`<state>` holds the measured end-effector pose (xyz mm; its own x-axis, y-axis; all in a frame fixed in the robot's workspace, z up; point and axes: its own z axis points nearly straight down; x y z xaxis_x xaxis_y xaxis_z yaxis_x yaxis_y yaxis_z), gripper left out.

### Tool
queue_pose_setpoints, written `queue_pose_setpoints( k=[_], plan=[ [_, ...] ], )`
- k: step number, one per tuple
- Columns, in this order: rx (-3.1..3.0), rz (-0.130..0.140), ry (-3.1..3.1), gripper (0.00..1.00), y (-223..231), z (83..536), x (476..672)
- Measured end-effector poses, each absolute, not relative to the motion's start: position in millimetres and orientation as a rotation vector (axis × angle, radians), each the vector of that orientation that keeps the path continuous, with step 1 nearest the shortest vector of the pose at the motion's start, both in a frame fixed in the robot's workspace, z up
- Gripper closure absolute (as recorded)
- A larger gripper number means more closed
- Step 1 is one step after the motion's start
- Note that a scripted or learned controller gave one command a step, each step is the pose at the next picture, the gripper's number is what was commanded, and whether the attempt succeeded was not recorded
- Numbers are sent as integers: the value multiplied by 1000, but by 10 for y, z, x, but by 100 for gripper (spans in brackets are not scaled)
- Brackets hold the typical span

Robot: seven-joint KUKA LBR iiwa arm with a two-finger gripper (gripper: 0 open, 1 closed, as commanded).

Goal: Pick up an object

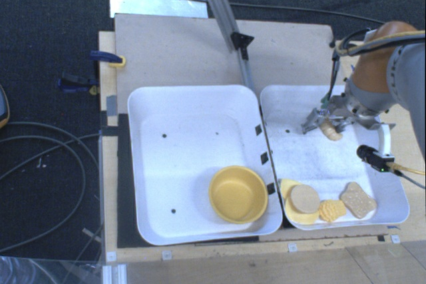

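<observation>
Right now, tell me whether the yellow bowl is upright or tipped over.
Upright. The yellow bowl sits in the left bin with its round opening facing up, its inside showing and nothing in it.

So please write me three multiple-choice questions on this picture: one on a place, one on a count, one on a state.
1. Where does the yellow bowl stand?
A. left bin
B. right bin
C. the floor

2. How many food pieces lie along the right bin's near edge?
A. one
B. three
C. six

3. How does the bowl stand?
A. upside down
B. on its side
C. upright, opening upward

Answers:
1 A, it sits in the left bin's near right corner.
2 B, a round slice, a waffle piece and a bread slice lie there.
3 C, its hollow inside faces the camera.
</observation>
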<state>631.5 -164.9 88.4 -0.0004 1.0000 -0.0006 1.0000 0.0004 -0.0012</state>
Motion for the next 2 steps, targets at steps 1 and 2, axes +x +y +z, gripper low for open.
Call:
queue_pose_setpoints(
  k=[1,2],
  plan=[
    [-2225,-4,-2225,100,-1653,1025,6335],
    [-2227,-5,-2224,100,-1688,1471,6341]
  ],
)
